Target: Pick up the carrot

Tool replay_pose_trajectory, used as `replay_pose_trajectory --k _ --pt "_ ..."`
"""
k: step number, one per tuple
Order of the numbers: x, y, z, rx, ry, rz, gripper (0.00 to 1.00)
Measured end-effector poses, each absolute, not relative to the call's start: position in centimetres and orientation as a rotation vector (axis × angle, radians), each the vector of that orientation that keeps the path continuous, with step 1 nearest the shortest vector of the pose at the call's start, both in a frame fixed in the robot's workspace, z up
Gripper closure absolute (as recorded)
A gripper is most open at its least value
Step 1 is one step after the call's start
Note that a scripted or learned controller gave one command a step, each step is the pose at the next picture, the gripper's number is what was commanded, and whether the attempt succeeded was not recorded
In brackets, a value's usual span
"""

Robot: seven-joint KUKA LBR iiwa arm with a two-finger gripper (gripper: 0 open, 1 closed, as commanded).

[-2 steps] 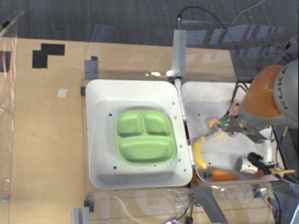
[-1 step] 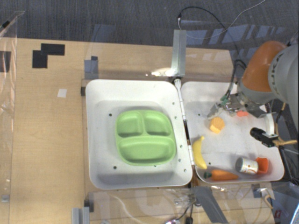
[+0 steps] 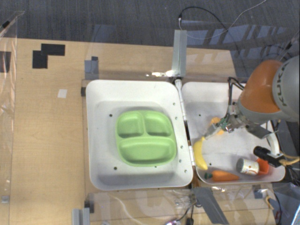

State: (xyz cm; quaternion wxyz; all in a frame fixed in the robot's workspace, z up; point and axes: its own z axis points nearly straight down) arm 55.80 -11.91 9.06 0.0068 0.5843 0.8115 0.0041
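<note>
Reaching arm: the grey robot arm with an orange band (image 3: 262, 95) comes in from the right, beyond the banana's far side, over the right-hand shallow white bin (image 3: 206, 97).
End effector: the end effector (image 3: 224, 124) hangs above and to the right of the top end of the curved yellow banana (image 3: 200, 154), near it but apart; whether it is spread or pressed together cannot be told from this slant, and nothing is seen pinched in it.
Carrot: the tapered orange carrot with a green stub (image 3: 224, 176) lies flat just right of the banana's lower tip, along the near wall of the same bin, well below the end effector.
Banana: lies lengthways against the bin's left wall, curving toward the near corner.
Can: a short silvery cylinder (image 3: 247, 166), perhaps a metal can, lies on its side further right of the banana, just past the carrot's thin end, touching a red piece (image 3: 263, 165).
Left bin: the second shallow white bin (image 3: 101, 125), left of the banana, holds a light green divided plastic plate (image 3: 145, 137).
Surface: the pale wooden surface (image 3: 51, 139) carries both bins.
</note>
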Motion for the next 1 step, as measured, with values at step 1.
replay_pose_trajectory --k 1 --pt "59.80 -16.38 9.00 1.637 2.666 0.008 0.00"
